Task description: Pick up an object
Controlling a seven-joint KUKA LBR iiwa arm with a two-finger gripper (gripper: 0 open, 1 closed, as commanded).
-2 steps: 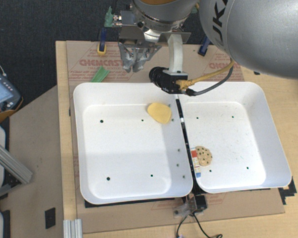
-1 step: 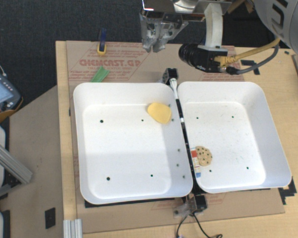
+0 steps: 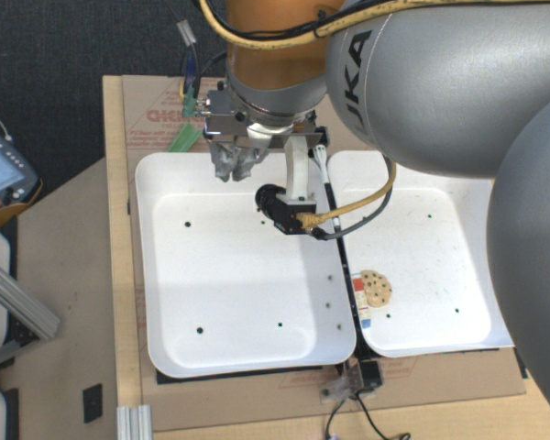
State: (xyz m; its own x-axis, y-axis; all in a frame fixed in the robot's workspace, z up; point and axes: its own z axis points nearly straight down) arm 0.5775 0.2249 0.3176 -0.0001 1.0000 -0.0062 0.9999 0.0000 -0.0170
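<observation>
- The gripper (image 3: 236, 165) is hanging over the far rim of the left bin (image 3: 165, 246), near the bin's twelve o'clock edge, with its grey fingers pointing down.
- I cannot tell whether the pincer is spread or pressed together; the fingertips are reading as one blurred grey cluster, and nothing is showing between them.
- The only loose thing in view is a small round cookie-like object (image 3: 377, 288), tan with dark specks, and it is lying in the right bin (image 3: 440, 337), close to that bin's near-left corner.
- Beside it, along the wall where the two bins are meeting, a small red, white and blue strip (image 3: 360, 301) is sitting just at the cookie's left.
- From the pincer, the cookie is lying at about four o'clock, well apart, across the dividing wall between the bins.
- The object is looking roughly round, so no long axis is dictating the approach angle.
- In my judgement the coming move is turning on that crossing: the arm is needing to travel toward four o'clock and clear the shared rim before descending.
</observation>
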